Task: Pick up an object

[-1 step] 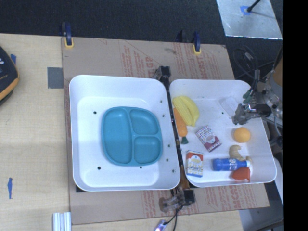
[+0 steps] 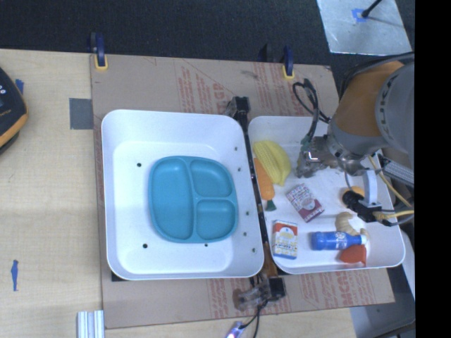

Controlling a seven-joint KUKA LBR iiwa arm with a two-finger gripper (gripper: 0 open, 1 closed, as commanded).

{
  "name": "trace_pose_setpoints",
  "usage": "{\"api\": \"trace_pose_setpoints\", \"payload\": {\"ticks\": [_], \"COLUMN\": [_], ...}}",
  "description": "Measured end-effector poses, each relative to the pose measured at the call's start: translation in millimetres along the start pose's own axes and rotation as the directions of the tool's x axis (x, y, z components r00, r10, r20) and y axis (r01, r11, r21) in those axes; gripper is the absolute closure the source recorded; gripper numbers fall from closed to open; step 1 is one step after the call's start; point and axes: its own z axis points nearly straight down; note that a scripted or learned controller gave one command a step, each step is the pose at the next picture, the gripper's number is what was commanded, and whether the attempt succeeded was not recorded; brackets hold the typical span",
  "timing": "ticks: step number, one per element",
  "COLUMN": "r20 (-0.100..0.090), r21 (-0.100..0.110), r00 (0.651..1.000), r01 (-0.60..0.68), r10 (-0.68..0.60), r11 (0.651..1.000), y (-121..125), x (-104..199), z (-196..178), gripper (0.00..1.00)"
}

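My gripper (image 2: pixel 308 163) hangs low over the back part of the right bin (image 2: pixel 394 259), the grey arm with its orange band (image 2: pixel 363 101) coming in from the right. Just left of it lies a yellow corn-like toy (image 2: pixel 273 160) with an orange carrot (image 2: pixel 265 180) beside it. In front of the gripper sits a small dark-red packet (image 2: pixel 304 201). Nearer the front edge are a small orange and white carton (image 2: pixel 285 239), a blue bottle (image 2: pixel 336 241), a red piece (image 2: pixel 353 254) and a beige piece (image 2: pixel 345 222). Nothing shows between the fingers.
The left bin (image 2: pixel 120 252) holds a blue divided plate (image 2: pixel 192 198). Cables and a black and yellow fitting (image 2: pixel 366 206) hang by the arm at the right bin's right side. Clamps (image 2: pixel 99 51) pin the cardboard sheet at the back.
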Motion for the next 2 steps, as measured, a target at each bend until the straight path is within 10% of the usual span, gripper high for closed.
{"api": "trace_pose_setpoints", "payload": {"ticks": [1,2], "r20": [-0.001,0.0], "r21": [0.002,-0.003], "r00": [1.0,1.0], "r01": [-0.001,-0.002], "r10": [0.001,0.002], "r11": [1.0,1.0], "y": [-128,-72], "x": [-35,-82], "z": [-5,-101], "gripper": [0.0,0.0]}}
